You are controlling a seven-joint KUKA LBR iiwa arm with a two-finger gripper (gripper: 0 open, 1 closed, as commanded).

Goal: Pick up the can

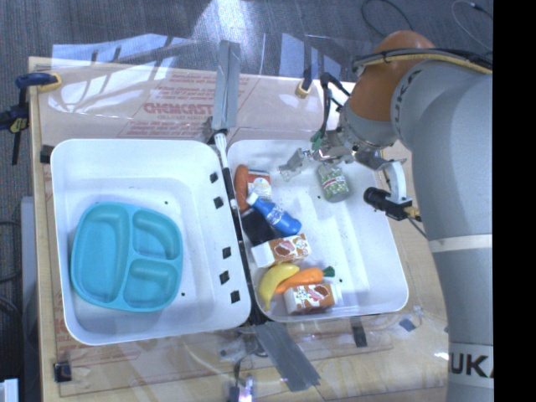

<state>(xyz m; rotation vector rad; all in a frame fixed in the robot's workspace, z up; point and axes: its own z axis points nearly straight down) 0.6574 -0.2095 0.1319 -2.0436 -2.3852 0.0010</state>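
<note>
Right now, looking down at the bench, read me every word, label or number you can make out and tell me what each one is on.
"CHEMCAST", faint red print, repeated on the clear sheet behind the bins.
"UKA", white letters cut by the frame edge, on the arm's base.
Labels on the can, the blue bottle and the two small cartons: too small and blurred to read.
</note>
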